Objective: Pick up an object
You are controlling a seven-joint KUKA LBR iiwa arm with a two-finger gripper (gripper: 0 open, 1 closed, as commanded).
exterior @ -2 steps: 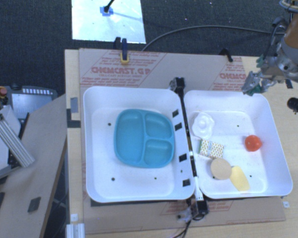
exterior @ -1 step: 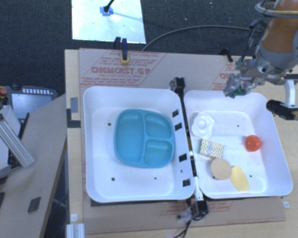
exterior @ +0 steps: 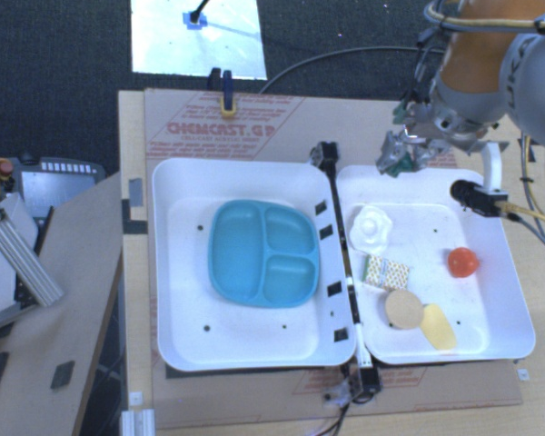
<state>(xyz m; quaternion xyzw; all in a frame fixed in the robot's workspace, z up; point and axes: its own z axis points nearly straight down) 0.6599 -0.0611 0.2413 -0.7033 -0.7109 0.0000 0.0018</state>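
1. The left bin [exterior: 177, 271] holds a blue divided plate [exterior: 263, 252].
2. The right bin [exterior: 504, 289] holds a white piece [exterior: 370, 228], checkered block [exterior: 387, 272], tan disc [exterior: 403, 309], yellow piece [exterior: 439, 327] and orange ball [exterior: 463, 262].
3. The tool [exterior: 401, 159] hovers over the right bin's far-left rim, something green at its tip; I cannot tell its grip.

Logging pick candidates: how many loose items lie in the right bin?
5: white fried-egg toy near the divider, checkered cracker below it, tan round disc, yellow piece beside the disc, orange ball toward the right.
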